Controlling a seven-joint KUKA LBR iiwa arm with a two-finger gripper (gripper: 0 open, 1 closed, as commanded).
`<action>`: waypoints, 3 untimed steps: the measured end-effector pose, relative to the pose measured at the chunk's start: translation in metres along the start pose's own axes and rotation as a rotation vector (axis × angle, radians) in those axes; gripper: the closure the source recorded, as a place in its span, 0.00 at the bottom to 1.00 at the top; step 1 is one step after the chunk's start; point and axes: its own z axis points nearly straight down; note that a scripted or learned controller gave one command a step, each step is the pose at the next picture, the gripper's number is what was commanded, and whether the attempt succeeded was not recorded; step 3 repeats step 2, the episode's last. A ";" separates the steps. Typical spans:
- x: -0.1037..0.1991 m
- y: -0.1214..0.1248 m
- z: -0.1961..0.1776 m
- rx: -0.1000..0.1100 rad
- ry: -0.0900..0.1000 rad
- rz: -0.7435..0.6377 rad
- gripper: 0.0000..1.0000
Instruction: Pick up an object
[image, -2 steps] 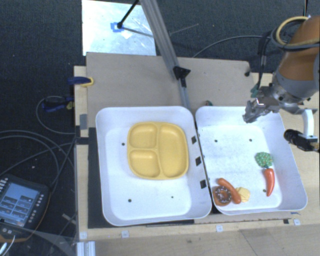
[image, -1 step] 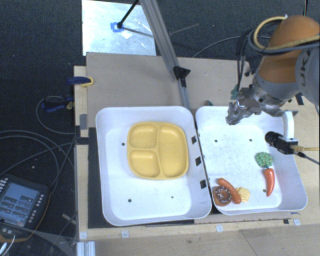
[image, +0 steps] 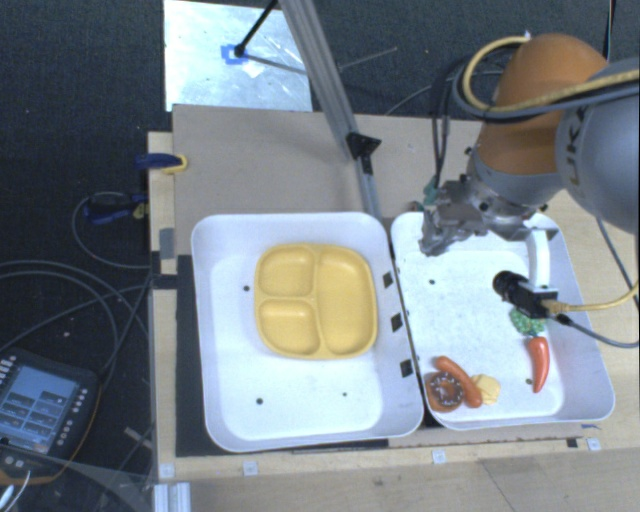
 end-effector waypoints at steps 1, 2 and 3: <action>0.047 -0.011 0.016 0.001 -0.001 0.001 1.00; 0.095 -0.035 0.013 0.002 0.000 0.001 1.00; 0.095 -0.035 0.013 0.002 0.000 0.001 1.00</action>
